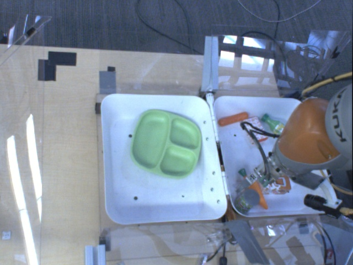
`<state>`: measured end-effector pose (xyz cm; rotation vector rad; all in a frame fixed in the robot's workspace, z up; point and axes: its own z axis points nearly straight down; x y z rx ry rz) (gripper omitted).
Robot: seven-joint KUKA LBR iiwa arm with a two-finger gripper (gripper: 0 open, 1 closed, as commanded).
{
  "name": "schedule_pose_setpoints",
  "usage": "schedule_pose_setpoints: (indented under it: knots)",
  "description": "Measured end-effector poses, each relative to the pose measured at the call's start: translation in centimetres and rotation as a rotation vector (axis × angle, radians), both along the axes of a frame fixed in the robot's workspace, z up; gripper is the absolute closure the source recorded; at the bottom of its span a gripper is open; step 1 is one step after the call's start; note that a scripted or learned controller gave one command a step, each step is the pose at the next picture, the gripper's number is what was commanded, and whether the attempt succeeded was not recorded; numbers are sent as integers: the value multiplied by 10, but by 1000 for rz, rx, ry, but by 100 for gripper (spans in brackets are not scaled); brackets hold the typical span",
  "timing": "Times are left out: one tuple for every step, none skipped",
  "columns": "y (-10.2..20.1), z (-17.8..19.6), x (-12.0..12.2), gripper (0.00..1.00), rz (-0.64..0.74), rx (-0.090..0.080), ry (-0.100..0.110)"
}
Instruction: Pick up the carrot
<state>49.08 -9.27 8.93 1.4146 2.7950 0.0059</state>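
Orange carrot lies flat at the far left of the right bin.
We judge it light, stiff, smooth: pinch mid-length across its width. Jaws' state: cannot tell.

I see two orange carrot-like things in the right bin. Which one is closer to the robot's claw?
The orange piece at the right bin's near edge, beside the gripper. The other orange piece lies apart, up by the bin's far left corner.
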Motion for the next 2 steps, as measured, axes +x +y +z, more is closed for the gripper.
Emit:
schedule_pose_setpoints:
  knots:
    - [1,11,4,100,0,1,-9]
    - [28,95,-2,100,-165,2,5]
